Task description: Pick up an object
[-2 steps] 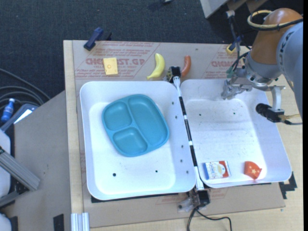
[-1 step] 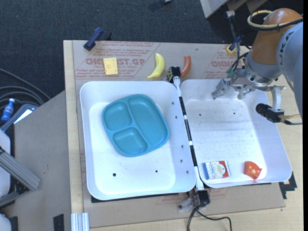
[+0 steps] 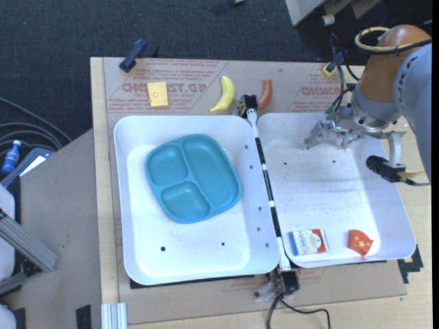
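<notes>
The small white carton (image 3: pixel 307 242) with the blue and red print lies at the lower edge of the right bin (image 3: pixel 343 190), and just beside it, toward the lower right corner, sits a little red piece (image 3: pixel 359 241). Neither one is lifted, folks; both lie flat on the bin floor, so the pick looks not yet made. The gripper (image 3: pixel 334 133) hovers up at the top of that same bin, well apart from both items, and nothing sits between its fingers. Open or closed? From here I cannot tell. The arm (image 3: pixel 391 67) comes in from the upper right of the frame, orange band showing, wrist bent down toward the bin floor. Over in the left bin (image 3: pixel 137 211) a blue divided plate (image 3: pixel 193 177) rests untouched. Above the bins, a toy banana (image 3: pixel 223 94) lies on the board.
</notes>
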You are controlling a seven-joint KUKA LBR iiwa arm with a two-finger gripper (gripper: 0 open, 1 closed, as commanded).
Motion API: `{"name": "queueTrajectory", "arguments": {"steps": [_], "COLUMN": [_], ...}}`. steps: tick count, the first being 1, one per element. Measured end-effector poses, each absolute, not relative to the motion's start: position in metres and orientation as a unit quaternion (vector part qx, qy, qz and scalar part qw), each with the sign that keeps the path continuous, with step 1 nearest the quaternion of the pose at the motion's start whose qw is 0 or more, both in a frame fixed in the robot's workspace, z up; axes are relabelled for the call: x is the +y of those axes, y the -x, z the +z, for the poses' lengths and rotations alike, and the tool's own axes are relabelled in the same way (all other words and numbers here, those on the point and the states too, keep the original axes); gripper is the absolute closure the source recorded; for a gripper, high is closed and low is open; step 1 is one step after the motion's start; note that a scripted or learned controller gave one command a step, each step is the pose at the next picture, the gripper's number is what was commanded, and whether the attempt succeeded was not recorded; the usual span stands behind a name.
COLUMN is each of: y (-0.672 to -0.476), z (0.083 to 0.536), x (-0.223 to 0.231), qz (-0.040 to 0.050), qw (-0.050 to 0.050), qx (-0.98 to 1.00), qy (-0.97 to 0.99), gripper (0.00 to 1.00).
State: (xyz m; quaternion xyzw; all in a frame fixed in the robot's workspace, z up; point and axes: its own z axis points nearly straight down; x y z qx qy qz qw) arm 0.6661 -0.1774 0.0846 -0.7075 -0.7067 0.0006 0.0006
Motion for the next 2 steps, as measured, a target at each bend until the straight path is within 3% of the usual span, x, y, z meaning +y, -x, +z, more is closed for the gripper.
{"name": "queueTrajectory", "arguments": {"steps": [1,2], "y": [-0.6668,-0.6667], "z": [0.0954,0.0952], "x": [-0.1773,-0.1772], "qz": [0.0002,0.0004], "qw": [-0.001,0.0], "qx": [-0.707,-0.707], "qy": [0.707,0.707], "gripper": [1.0,0.0]}}
